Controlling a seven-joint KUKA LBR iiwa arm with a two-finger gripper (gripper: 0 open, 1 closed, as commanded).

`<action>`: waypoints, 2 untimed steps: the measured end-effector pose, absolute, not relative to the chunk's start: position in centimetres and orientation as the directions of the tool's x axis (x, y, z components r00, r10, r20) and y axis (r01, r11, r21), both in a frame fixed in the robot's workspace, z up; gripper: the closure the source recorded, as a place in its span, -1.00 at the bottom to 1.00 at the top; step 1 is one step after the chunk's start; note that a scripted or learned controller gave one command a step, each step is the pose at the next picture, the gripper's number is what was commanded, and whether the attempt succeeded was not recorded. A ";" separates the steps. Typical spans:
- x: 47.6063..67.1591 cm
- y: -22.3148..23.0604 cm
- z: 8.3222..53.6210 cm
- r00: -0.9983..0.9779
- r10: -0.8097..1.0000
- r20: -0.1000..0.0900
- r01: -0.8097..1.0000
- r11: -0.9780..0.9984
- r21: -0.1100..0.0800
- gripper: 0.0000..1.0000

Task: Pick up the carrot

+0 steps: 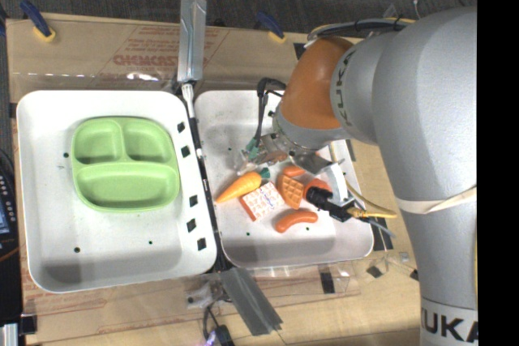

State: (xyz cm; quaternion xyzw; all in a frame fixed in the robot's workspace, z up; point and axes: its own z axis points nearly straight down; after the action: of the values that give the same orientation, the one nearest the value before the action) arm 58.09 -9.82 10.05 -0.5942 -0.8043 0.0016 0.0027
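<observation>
The carrot [239, 187] lies in the right bin [219, 113], orange with a small green top that points up and to the right. It rests near the bin's left wall, tilted along a diagonal. My gripper [260, 150] hangs just above and to the right of the carrot's green end, under the orange wrist band. The wrist hides much of the gripper, and nothing is visibly held.
Beside the carrot lie a pink-and-white waffle block [261, 201], an orange ridged piece [292, 185] and a red-orange sausage [294, 219]. The left bin [40, 239] holds a green divided plate [126, 162]. A ridge with black clips [195, 174] separates the bins.
</observation>
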 end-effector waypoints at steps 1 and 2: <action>58.1 -9.8 10.0 -0.294 0.956 0.002 0.956 0.294 -0.006 -1.00; 53.8 -10.3 9.0 -0.090 0.996 0.002 0.996 0.090 -0.006 -1.00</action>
State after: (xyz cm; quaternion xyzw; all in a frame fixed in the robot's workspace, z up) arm 53.78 -10.35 9.02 -0.6744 -0.7384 0.0016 0.0030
